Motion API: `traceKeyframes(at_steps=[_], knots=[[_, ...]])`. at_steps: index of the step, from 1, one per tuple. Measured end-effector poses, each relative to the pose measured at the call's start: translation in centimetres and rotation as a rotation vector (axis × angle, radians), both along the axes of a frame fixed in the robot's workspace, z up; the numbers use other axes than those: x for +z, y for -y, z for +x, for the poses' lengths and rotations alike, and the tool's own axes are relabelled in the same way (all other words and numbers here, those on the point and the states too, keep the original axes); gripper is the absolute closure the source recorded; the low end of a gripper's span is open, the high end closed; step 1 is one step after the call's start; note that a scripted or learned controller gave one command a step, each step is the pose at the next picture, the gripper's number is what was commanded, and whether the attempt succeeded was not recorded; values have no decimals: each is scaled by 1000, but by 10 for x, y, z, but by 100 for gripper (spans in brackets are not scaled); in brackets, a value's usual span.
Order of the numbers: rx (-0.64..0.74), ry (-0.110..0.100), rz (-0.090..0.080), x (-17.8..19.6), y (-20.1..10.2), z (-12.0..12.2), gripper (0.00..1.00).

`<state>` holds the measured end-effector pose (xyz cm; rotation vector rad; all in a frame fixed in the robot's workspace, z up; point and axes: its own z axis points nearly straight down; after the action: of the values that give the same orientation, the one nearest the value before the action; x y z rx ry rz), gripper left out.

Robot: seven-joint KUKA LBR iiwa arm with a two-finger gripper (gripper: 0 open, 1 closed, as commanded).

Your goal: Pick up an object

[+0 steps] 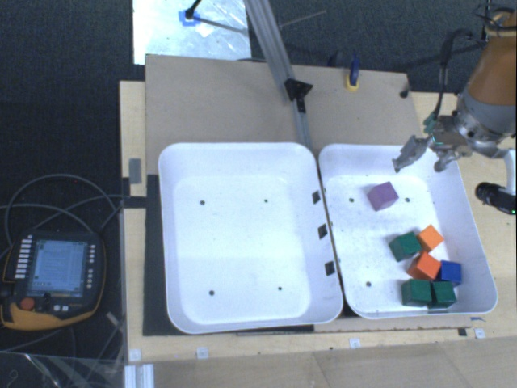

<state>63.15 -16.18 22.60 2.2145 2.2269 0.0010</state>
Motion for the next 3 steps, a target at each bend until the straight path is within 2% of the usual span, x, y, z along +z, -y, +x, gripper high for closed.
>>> traceKeyframes(at_steps=[1,2,3], knots=[[0,0,0,0,0,0,0],[0,-4,0,-50,-2,10,0],[-2,-6,1,-113,-2,9,0]])
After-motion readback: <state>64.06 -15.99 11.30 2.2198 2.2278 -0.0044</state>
